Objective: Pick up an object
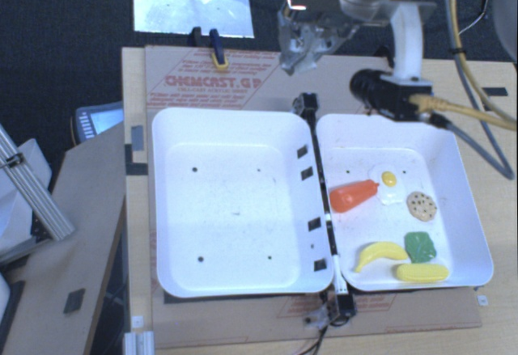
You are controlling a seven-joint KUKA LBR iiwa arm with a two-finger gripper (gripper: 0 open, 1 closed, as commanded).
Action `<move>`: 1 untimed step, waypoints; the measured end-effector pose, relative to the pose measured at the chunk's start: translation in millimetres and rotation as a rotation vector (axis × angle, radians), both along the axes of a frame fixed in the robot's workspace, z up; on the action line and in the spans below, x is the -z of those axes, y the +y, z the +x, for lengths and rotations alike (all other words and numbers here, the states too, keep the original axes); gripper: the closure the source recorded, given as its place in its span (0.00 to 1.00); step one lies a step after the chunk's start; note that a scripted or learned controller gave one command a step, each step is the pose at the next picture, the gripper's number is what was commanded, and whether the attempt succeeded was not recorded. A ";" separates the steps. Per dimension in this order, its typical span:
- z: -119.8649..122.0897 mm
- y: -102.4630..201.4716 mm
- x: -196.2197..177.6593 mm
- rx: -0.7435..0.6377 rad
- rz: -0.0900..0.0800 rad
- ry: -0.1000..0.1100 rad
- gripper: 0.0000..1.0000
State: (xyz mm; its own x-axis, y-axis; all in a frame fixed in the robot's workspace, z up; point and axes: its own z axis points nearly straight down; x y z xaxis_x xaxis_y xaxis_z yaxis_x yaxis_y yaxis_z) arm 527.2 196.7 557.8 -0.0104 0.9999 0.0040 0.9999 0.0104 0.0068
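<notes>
The gripper [301,42] is hanging high above the back edge of the bench, beyond the two bins, and it is too blurred for me to be telling how it is set. Down in the right bin [453,163] the toy foods are lying apart from one another: an orange carrot [353,196] is resting near the divider, a fried egg [388,182] is sitting just beside its tip, and a round speckled cookie [421,205] is lying further right. Nearer the front, a curved yellow banana [379,254], a green piece [420,245] and a yellow corn cob [421,272] are crowding together.
</notes>
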 end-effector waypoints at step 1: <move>0.3 0.1 -10.7 -0.004 0.001 -0.001 1.00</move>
State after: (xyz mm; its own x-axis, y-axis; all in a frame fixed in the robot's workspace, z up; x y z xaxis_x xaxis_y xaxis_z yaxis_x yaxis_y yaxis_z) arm 527.5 196.8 568.6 -0.0140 0.9999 0.0045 0.9999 0.0140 0.0080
